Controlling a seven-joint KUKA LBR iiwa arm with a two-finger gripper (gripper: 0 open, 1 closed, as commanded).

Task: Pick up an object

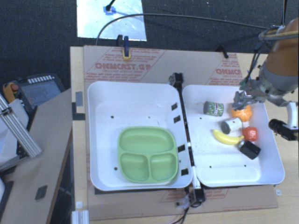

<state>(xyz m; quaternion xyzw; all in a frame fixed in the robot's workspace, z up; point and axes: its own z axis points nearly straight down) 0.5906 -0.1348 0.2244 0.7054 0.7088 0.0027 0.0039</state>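
Green and three-sectioned, a divided plate point(148, 154) sits at the lower middle of the left bin point(100, 101), nearest the camera. Across the divider, the right bin point(224, 176) holds a loose cluster toward its three o'clock side: a small green-labelled can point(213, 108) lying on its side, an orange fruit point(242, 113) just beside it at three o'clock, a white cylinder with a dark end point(231, 124) below, a banana point(227, 137) at six o'clock of that cylinder, a red tomato-like ball point(250, 133) touching or nearly touching the banana's tip, and a black block point(249, 149) at about five o'clock. From the right, the arm brings the gripper point(242, 99) right over the orange fruit, at the fruit's twelve o'clock edge; whether its fingers are spread or closed I cannot tell, and nothing can be seen held between them. Judging by position, the orange fruit is the likely target. It looks like a light toy piece, rounded and smooth, so it will probably roll or squirt sideways under an off-centre pinch; taking it across its widest middle seems best. Its neighbours crowd it at six and nine o'clock, leaving little room for the fingers there.
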